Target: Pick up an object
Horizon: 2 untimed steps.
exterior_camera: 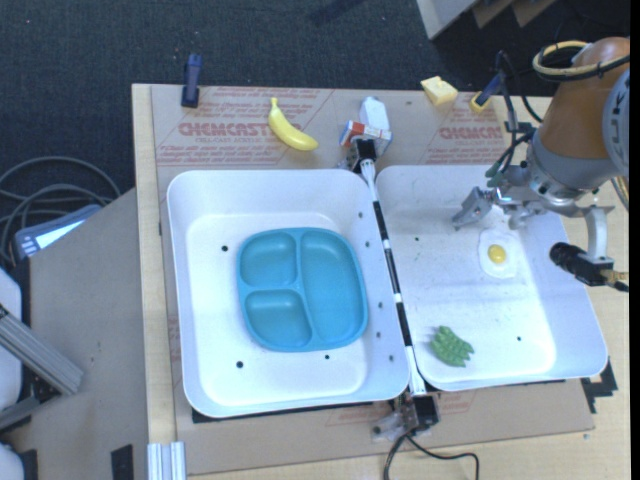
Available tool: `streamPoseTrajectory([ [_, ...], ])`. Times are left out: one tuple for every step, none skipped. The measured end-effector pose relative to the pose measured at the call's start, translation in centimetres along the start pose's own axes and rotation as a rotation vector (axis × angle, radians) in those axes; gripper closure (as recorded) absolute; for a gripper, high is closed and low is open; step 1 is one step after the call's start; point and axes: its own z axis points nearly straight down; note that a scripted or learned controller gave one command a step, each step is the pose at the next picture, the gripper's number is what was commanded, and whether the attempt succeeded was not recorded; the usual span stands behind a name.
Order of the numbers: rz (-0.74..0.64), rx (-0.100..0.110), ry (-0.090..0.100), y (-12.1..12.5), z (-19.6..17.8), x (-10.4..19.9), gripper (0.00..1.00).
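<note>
A dark carpeted floor surrounds a cardboard-topped bench [160,268] that carries two shallow white bins side by side. In the right bin [560,353] lies a toy fried egg [495,256], white with a yellow yolk, in the upper middle part of the bin floor. The gripper [492,213] hangs just above and slightly behind the egg, its two grey fingers [468,211] spread apart with nothing between them; the egg sits below the gap, apart from both tips. The grey arm with its orange band [585,118] enters from the right, cables looping over its top. Nearer the front of the same bin, towards its left wall, rests a small green leafy toy [451,347], well apart from the egg. The left bin [200,368] holds a blue divided plate [300,288] with three compartments, lying flat near the middle. Behind the bins, on the cardboard, lie a yellow banana [290,128], a small white and red carton [371,123], a wedge of yellow cheese [438,90] and a dark blue clip [191,78] at the far left edge.
</note>
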Motion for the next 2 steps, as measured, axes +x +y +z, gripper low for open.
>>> streamPoseTrajectory([
  [0.000,-0.004,-0.002,0.10,-1.11,-0.03,1.00],
  [0.000,-0.004,-0.001,0.08,-1.08,-0.03,0.00],
])
